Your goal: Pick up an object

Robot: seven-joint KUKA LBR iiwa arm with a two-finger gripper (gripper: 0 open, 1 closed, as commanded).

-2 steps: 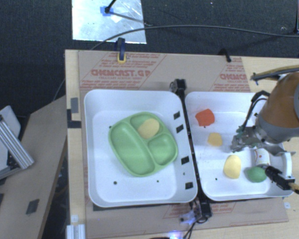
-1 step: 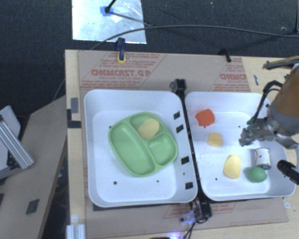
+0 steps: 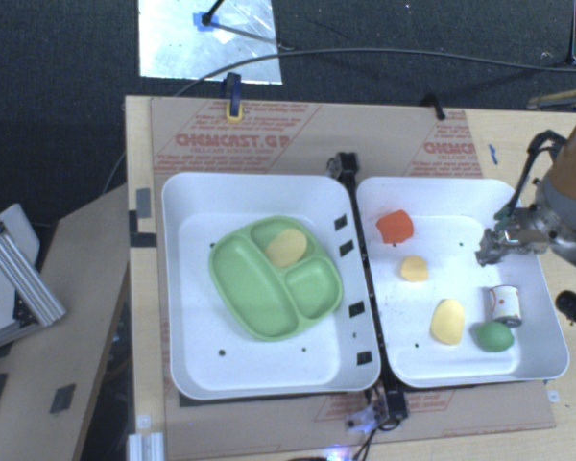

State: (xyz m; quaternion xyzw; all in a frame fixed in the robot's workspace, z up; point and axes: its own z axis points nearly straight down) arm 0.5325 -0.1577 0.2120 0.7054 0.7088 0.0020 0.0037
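Hovering my end effector (image 3: 492, 248) over the right side of the right bin (image 3: 461, 198), and honestly I can't tell whether it's released or clenched from up here. Near it in that bin: a small white can (image 3: 504, 304) lying on its side, with a green ball (image 3: 493, 336) touching it on the near side and a yellow lemon-ish thing (image 3: 447, 322) just left. Further left sit a small yellow piece (image 3: 414, 270) and an orange block (image 3: 395, 227). The left bin (image 3: 202, 363) holds a green divided plate (image 3: 259, 291) with a yellow item (image 3: 287, 248) in its far compartment.
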